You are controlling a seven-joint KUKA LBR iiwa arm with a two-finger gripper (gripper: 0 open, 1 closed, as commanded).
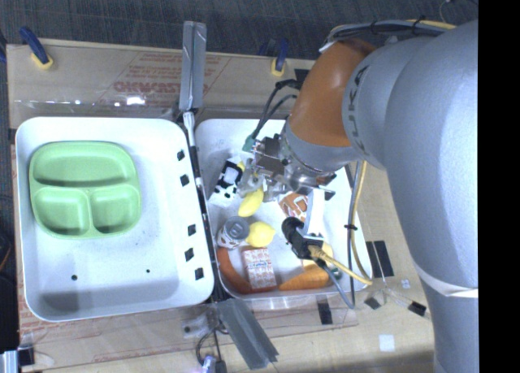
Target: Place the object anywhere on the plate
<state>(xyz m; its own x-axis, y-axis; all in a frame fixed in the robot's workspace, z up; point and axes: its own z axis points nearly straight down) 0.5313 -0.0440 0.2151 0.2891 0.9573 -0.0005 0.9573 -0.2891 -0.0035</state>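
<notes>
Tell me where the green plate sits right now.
The green plate lies in the left bin, toward its upper left, across the divider from the right bin, where the gripper hangs over the clutter.

A pale green plate is sitting in the white left bin, while yellow lemons, an orange carrot and a black-and-white toy are showing in the white right bin.

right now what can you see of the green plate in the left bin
The green plate is a pale green, plastic-looking tray with rounded corners and three compartments: one long section along the far side, two smaller ones nearer the camera. It lies flat on the floor of the left white bin, toward its far left corner. Nothing rests on it.
</notes>
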